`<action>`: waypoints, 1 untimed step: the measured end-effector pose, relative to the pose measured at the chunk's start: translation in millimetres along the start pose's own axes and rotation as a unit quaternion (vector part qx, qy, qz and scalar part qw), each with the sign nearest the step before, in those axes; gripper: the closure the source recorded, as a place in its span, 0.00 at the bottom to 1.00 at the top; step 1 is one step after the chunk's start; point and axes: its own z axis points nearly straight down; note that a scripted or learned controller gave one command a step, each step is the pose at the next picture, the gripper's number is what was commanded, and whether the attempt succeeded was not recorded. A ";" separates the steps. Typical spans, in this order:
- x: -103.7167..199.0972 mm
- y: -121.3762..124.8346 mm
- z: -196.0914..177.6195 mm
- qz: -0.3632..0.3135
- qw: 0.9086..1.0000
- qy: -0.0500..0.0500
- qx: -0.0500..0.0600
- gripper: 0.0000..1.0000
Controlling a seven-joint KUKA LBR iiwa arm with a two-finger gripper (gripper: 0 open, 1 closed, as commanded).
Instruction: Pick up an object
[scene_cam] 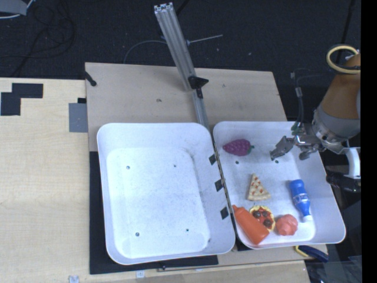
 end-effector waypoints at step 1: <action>-4.0 -0.8 43.9 0.000 1.000 0.000 -0.001 0.00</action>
